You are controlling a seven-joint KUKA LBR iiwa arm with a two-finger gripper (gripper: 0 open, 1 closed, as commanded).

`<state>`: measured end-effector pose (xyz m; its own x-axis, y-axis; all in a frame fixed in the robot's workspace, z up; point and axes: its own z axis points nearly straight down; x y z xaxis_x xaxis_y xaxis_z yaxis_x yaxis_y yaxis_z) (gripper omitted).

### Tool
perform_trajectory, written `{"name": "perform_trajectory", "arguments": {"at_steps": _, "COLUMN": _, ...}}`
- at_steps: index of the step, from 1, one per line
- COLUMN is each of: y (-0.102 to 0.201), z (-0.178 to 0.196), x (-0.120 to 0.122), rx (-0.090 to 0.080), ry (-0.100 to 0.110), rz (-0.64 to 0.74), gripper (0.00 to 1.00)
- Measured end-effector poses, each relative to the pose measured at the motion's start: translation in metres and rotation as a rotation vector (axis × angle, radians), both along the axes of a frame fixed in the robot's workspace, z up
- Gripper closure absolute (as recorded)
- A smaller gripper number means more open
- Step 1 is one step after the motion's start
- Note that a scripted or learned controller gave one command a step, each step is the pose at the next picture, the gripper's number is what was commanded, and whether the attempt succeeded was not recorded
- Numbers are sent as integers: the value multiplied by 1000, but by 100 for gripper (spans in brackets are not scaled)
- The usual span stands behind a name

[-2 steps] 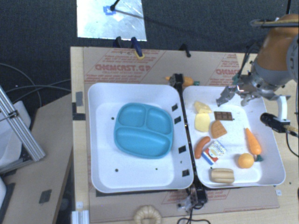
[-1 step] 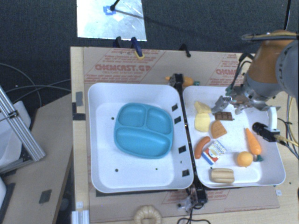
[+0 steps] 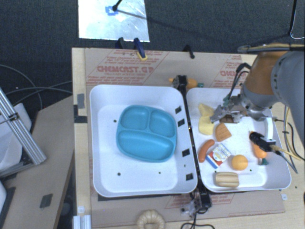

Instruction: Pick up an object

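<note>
gripper (image 3: 223, 112) is low in the right bin (image 3: 281, 175), over the yellow cheese wedge (image 3: 206, 120) and touching or just above the tan bread piece (image 3: 222, 131); can't tell how wide it's open and nothing shows between its fingers. looks like the reach/descend step, no pick yet; other candidates lie near: red sausage (image 3: 206, 150), orange ball (image 3: 239, 162), bread roll (image 3: 226, 179), carrot (image 3: 259, 149), with the blue divided plate (image 3: 145, 132) in the left bin. next move needs centring on one item, closing, then lifting straight up without nudging neighbours
</note>
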<state>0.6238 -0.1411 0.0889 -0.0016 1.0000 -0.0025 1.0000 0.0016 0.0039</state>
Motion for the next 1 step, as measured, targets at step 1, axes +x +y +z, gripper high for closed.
{"name": "perform_trajectory", "arguments": {"at_steps": 1, "y": 0, "z": 13, "x": 2, "rx": 1, "ry": -5, "rz": 0, "gripper": 100}}
